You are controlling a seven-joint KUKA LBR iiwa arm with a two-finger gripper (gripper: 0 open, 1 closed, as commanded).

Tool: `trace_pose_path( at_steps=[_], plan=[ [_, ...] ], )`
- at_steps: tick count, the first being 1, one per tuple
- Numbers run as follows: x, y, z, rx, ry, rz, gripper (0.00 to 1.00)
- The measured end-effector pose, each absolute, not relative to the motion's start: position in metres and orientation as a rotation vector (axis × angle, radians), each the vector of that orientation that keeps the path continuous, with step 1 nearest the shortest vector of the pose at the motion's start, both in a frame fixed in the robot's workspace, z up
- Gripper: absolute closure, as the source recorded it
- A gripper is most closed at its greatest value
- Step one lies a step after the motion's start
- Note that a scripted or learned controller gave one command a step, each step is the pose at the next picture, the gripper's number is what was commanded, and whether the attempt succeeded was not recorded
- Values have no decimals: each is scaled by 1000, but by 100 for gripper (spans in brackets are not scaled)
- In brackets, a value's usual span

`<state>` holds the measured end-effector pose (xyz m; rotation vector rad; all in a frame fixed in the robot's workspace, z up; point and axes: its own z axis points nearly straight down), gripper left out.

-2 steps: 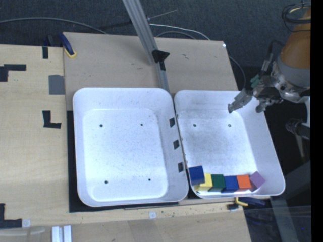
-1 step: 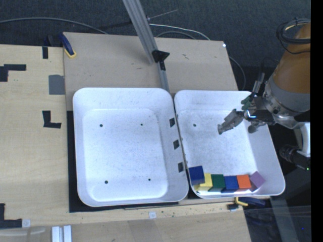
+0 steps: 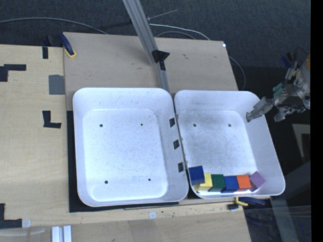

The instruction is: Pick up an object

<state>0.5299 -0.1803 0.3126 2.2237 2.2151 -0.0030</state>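
Right, status at that moment: my gripper (image 3: pixel 267 112) sat at the far right edge of the right bin (image 3: pixel 212 135), up near its top right corner, over the rim rather than over the floor of the bin. Two fingers were visible, spread apart, one (image 3: pixel 256 110) pointing down-left over the bin rim, the other (image 3: pixel 280 116) further right outside the bin. Nothing sat between them.

All objects were in the right bin, packed along its bottom wall in a row: blue block (image 3: pixel 196 174) at the left end, yellow block (image 3: pixel 205 184) just below and beside it, then green block (image 3: pixel 217 181), a second blue block (image 3: pixel 231 183), orange block (image 3: pixel 244 181), and purple block (image 3: pixel 257 179) at the right end, tilted against the corner. They looked touching or nearly so. The row was well apart from my gripper, on the opposite side of the bin.

Left bin (image 3: pixel 123 145) lay beside the right one, walls touching along the middle. A grey metal bar (image 3: pixel 141 24) slanted in from the top toward the seam between the bins. Yellow-and-blue clamp (image 3: pixel 67 45) on the bench's top left corner, another (image 3: pixel 247 201) just below the right bin.
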Motion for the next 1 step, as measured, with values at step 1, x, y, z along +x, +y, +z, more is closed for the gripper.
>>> trace_pose_path(
  at_steps=[1],
  plan=[
    [608, -124, 347, 2210, 2227, 6, 0]
  ],
)
